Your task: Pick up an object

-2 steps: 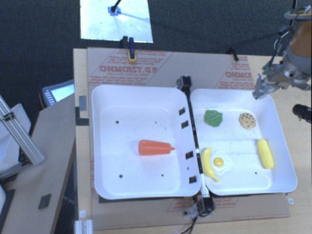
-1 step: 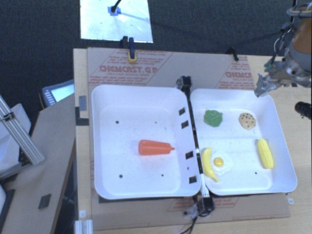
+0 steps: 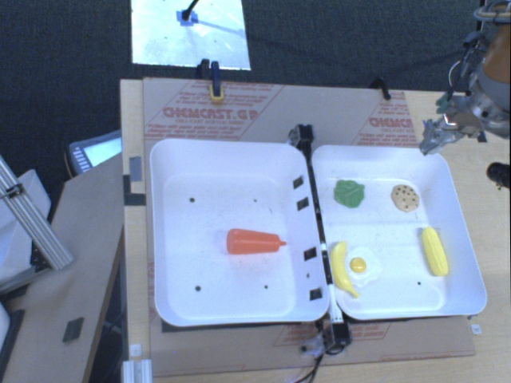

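Open room around lone carrot (image 3: 254, 242)

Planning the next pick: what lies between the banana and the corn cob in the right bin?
The fried egg lies beside the banana; bare bin floor runs on to the corn cob, per the camera view.

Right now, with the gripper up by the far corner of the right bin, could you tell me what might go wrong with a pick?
1. The banana and fried egg lie touching near the divider; a grasp there may catch both or neither.
2. The gripper hangs over the right bin rim, so a straight descent could strike the wall.
3. The cookie looks flat and may slip from the fingers.
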